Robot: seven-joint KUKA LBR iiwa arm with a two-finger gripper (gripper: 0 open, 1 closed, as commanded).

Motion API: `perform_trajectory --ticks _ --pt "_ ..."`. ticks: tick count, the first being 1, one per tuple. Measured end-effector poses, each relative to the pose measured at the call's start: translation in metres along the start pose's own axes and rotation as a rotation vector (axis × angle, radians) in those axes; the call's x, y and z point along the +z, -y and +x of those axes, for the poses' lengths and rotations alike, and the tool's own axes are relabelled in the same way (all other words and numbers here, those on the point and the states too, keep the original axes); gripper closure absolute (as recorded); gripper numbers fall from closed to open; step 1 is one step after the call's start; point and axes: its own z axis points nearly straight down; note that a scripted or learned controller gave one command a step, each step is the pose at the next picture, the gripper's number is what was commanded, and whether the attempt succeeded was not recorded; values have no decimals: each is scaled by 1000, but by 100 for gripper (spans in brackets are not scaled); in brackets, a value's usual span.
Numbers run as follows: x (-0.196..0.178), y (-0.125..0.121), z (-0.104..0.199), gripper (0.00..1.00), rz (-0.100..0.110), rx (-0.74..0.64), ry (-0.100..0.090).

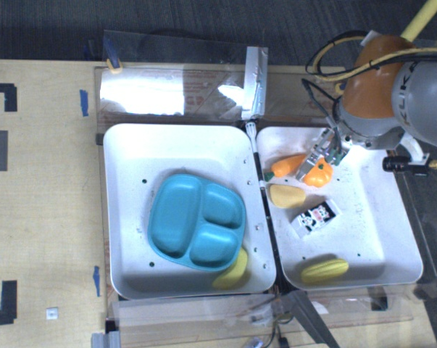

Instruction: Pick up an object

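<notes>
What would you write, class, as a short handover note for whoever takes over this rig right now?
Gripper: low in the right bin, over the orange toy; grasp not confirmed.
Right bin also holds an orange carrot-like piece, a pale yellow piece, a black-and-white item and a yellow-green piece.
Left bin: blue divided tray, yellow piece at its corner.
Done: the approach.
Left: secure a grasp, lift.
</notes>
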Motion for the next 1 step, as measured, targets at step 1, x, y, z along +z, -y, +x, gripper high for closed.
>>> perform_trajectory --ticks 1 --pt "-135 -44 60 100 -5 -32 5"
